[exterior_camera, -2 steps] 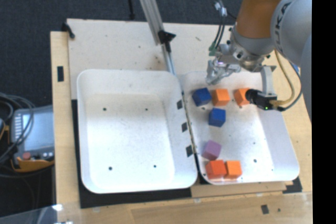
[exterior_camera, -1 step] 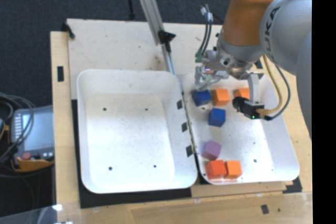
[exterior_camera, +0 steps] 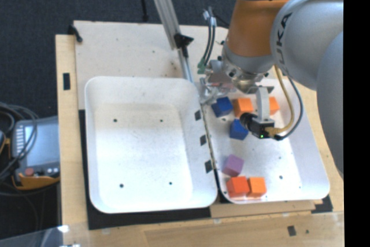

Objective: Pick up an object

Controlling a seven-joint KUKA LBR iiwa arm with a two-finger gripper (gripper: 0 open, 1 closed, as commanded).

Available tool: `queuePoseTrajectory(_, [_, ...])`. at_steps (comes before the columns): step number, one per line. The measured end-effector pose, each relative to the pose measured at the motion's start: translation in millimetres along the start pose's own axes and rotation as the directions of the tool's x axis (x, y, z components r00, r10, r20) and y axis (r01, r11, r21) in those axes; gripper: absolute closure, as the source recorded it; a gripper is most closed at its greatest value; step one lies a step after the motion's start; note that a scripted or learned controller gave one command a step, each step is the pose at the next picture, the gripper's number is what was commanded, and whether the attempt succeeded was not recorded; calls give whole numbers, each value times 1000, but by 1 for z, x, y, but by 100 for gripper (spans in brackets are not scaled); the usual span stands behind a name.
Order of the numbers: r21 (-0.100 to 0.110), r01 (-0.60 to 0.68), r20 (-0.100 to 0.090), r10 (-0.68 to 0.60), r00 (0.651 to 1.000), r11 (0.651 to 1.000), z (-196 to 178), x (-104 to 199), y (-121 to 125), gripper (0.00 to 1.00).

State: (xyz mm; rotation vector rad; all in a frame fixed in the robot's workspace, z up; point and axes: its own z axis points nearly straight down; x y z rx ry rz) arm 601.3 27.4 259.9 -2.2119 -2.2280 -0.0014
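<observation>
- The gripper (exterior_camera: 222, 89) is hanging over the right bin (exterior_camera: 300, 173); the pictures aren't showing its grip.
- A blue block (exterior_camera: 221, 107) is sitting just beneath; probably light, rigid, best pinched across flat sides.

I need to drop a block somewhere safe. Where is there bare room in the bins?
The left bin floor is bare wall to wall. In the right bin, only the near-right floor is free; blue blocks, orange blocks and a purple block crowd the rest.
</observation>
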Motion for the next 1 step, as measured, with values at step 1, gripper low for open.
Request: queuePoseTrajectory(1, [1,-2,1,2,1000,1000,15,46,-13,100])
